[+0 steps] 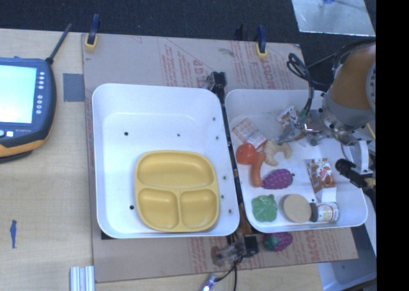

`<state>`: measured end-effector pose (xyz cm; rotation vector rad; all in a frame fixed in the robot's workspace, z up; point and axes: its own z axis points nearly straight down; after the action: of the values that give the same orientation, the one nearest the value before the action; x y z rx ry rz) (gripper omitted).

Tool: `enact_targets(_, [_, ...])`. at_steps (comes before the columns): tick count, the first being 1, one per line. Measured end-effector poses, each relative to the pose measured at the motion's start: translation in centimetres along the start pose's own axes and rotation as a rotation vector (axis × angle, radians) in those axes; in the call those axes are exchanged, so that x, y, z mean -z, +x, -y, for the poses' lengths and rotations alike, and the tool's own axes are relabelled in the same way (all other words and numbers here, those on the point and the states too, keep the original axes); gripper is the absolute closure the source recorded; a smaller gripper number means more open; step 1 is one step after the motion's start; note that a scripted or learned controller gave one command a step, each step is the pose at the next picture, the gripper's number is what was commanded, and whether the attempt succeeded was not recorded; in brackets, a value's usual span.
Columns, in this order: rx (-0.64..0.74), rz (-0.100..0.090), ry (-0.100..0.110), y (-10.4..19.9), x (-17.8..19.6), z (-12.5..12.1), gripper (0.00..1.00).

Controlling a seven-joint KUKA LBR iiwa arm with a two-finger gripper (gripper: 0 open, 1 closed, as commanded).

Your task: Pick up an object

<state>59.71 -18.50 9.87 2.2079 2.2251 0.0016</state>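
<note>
The right bin (358, 219) holds several small items: a red and orange toy vegetable (249, 158), a beige piece (278, 150), purple grapes (277, 178), a green toy (264, 208), a tan round disc (296, 208), a small can (326, 212) on its side, a brown snack packet (321, 174) and a white carton (248, 134). My gripper (295, 128) reaches in from the right and hangs low over the bin's back half, just right of and above the beige piece. The arm's orange band (353, 85) is behind it. Nothing shows held.
The left bin (128, 101) holds a yellow divided plate (176, 190). A purple toy (278, 241) lies outside the right bin's front edge. A tablet controller (22, 104) rests at the far left of the bench. Cables (307, 69) trail near the arm.
</note>
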Motion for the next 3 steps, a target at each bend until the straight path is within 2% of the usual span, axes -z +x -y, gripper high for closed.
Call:
enact_targets(1, [-0.001, -0.001, 0.012, 1.5, -0.1, -4.7, 0.00])
enact_targets(2, [0.004, -0.021, 0.032, -2.4, -0.2, -5.8, 0.00])
enact_targets(3, [0.009, -0.020, 0.038, -2.4, 0.8, -5.7, 1.00])
